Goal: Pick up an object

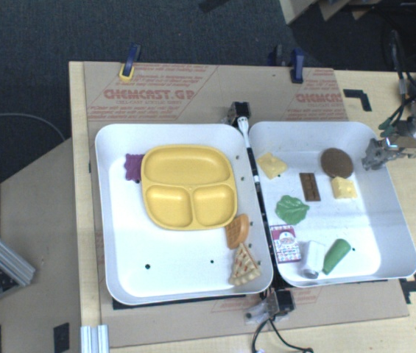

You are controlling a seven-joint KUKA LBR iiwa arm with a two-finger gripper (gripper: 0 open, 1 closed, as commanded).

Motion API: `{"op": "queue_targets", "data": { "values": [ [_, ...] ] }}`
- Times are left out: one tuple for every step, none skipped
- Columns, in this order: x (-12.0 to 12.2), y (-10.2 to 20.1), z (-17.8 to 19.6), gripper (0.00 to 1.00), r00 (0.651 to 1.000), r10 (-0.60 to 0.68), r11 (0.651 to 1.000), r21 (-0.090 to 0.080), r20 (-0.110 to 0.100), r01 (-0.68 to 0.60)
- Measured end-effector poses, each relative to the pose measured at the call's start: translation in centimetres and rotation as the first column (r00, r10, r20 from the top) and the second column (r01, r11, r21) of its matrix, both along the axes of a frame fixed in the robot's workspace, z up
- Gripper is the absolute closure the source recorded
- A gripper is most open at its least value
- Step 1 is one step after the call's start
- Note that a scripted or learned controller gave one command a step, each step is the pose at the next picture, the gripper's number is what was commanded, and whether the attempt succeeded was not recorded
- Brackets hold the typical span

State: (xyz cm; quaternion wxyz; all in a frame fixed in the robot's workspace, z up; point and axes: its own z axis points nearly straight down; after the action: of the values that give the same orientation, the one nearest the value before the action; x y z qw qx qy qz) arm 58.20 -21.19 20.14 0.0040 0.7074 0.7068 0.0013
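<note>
The right bin (392,219) holds several small items: a yellow wedge (272,165), a round brown cookie (336,162), a yellow block (344,188), a thin brown bar (309,187), a green leafy piece (291,209), a pink box (286,243), a white cup (314,259) and a green pickle (336,256). My gripper (379,153) hangs over the bin's upper right rim, just right of the cookie, with nothing seen in it.
The left bin (119,241) carries a yellow divided plate (189,186), a purple piece (133,167) at its left, and a brown bun (238,231) with a waffle cone (245,265) near the divider. Clamps (297,65) stand at the board's back edge.
</note>
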Motion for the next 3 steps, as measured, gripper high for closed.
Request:
{"op": "queue_targets", "data": {
  "values": [
    [0.1,-0.1,2.6,1.00,1.000,0.001,1.000,0.001,-0.001,-0.001],
    [1.5,6.0,3.3,1.00,1.000,0.008,1.000,0.005,-0.002,-0.008],
    [3.3,12.1,3.0,1.00,1.000,0.008,1.000,0.005,-0.004,-0.008]
  ]
}}
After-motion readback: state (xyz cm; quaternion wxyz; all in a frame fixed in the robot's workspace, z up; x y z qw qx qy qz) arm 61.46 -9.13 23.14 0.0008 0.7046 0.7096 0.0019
